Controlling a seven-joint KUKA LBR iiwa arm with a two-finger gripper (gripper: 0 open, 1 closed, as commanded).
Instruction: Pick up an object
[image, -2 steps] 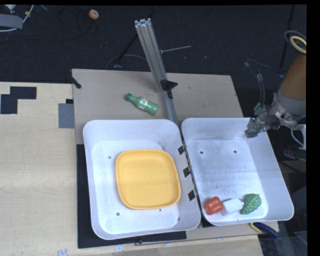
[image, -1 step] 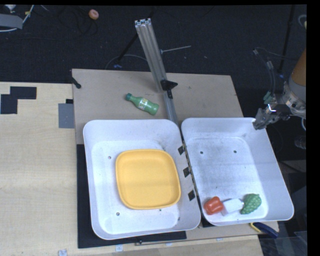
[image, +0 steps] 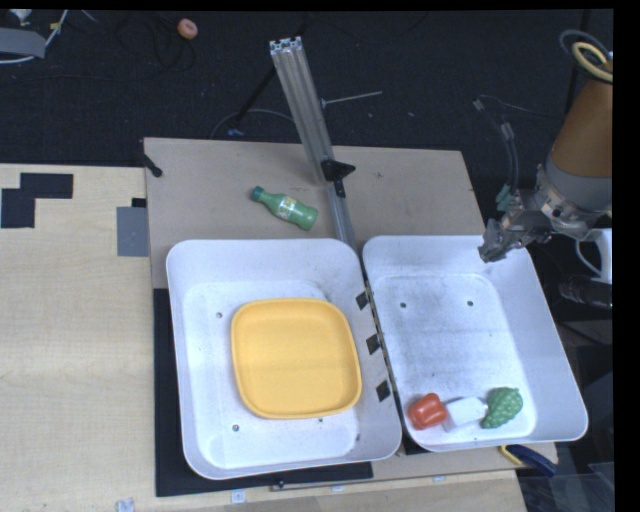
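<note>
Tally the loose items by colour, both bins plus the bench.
Yellow: 1, the plate in the left bin
Red: 1, the small red item in the right bin
White: 1, the white block beside it
Green: 2, the lumpy green item in the right bin and the green bottle lying on the bench
Total: 5

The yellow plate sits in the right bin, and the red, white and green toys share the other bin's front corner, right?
Not quite. The camera view shows the yellow plate in the left bin. The red toy, white toy and green toy do share the other bin's front corner.
</note>
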